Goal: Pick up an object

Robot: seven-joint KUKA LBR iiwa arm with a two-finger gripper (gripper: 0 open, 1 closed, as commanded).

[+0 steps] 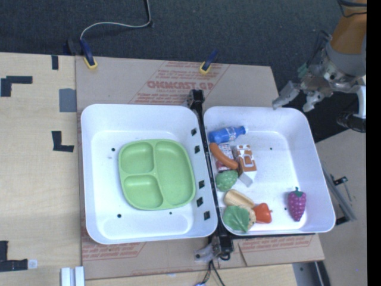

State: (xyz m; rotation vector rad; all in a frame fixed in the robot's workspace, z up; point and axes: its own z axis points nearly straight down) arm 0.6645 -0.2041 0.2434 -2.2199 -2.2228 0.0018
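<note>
The pincer [296, 98] hung open and empty above the right bin's [309, 177] far corner, well apart from the purple grape bunch [296, 204] lying alone near the front wall, likely light, hard, bumpy plastic, best pinched across its middle
</note>
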